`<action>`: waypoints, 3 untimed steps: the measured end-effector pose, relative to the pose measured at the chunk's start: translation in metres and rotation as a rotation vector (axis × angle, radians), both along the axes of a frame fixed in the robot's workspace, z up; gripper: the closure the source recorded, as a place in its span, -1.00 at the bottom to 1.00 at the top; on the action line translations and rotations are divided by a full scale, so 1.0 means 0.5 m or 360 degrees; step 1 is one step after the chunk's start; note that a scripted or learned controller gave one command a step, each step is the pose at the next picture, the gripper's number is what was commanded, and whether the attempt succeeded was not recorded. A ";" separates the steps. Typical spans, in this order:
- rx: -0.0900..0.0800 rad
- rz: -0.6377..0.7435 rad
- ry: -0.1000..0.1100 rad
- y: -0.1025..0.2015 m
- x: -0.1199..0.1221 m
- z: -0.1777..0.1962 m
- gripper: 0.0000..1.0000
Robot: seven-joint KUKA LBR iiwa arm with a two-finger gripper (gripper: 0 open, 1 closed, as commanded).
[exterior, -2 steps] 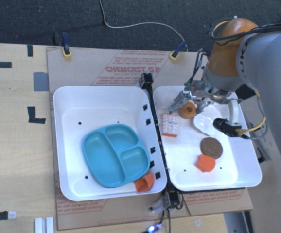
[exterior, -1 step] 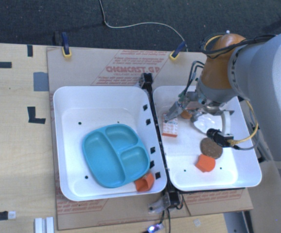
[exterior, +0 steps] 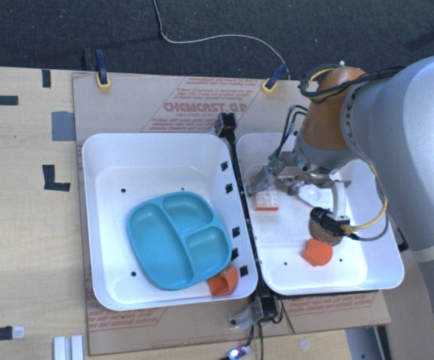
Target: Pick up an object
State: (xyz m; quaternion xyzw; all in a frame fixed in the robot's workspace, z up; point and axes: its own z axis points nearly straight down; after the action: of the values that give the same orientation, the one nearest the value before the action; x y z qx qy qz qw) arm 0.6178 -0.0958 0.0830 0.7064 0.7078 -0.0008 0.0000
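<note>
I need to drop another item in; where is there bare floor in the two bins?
Left bin: bare along the far wall, behind the blue tray. Right bin: bare near-left corner beside the orange block. Crowded around the pincer.

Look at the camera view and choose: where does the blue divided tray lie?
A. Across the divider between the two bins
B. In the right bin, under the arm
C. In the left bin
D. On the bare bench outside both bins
C. The blue divided tray lies flat on the floor of the left bin, with a small orange object near its lower right corner.
</note>
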 end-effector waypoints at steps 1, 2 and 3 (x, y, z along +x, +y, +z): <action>0.0000 0.0002 -0.0001 0.001 0.001 0.023 1.00; 0.0001 -0.0001 -0.0006 -0.008 0.008 0.111 1.00; 0.0001 -0.0001 -0.0010 -0.010 0.000 0.235 1.00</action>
State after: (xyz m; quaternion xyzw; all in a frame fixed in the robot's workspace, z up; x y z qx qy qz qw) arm 0.6176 -0.1009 0.2004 0.7065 0.7077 0.0015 0.0020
